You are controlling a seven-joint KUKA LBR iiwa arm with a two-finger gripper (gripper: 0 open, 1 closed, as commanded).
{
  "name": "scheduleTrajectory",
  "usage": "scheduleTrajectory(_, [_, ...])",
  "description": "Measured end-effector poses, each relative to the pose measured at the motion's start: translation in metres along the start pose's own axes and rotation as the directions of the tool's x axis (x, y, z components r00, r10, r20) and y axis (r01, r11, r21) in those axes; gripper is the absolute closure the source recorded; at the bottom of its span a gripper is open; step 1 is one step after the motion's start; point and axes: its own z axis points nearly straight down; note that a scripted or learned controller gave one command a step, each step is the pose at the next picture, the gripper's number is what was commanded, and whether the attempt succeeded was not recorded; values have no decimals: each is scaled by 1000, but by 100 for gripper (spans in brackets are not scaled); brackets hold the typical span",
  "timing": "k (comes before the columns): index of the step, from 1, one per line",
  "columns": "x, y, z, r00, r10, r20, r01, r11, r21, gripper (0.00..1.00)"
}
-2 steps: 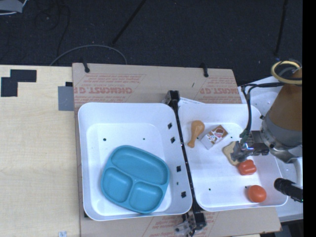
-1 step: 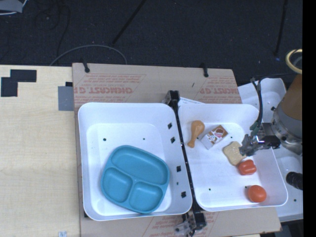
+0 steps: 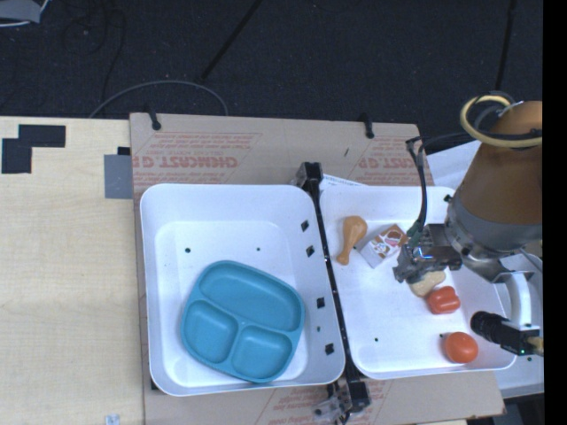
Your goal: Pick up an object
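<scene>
In the right bin (image 3: 381, 361) lie a tan drumstick-shaped toy (image 3: 352, 235), a small white and red carton (image 3: 384, 244), a beige piece (image 3: 429, 282), a red piece (image 3: 443, 301) and an orange-red ball (image 3: 460, 347). My gripper (image 3: 415, 263) is low in this bin, just right of the carton and directly above the beige piece. Its tip overlaps that piece's upper left edge. Whether it touches either of them is unclear. The arm hides the bin's far right side.
The left bin (image 3: 168, 211) holds a blue divided plate (image 3: 241, 320). A black divider rail (image 3: 323, 273) runs between the two bins. Cardboard lies under both bins, with pale bench to the left.
</scene>
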Motion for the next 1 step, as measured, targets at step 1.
scheduleTrajectory(1, [55, 4, 16, 1000, -2, -1, 2, 1000, 2, 100])
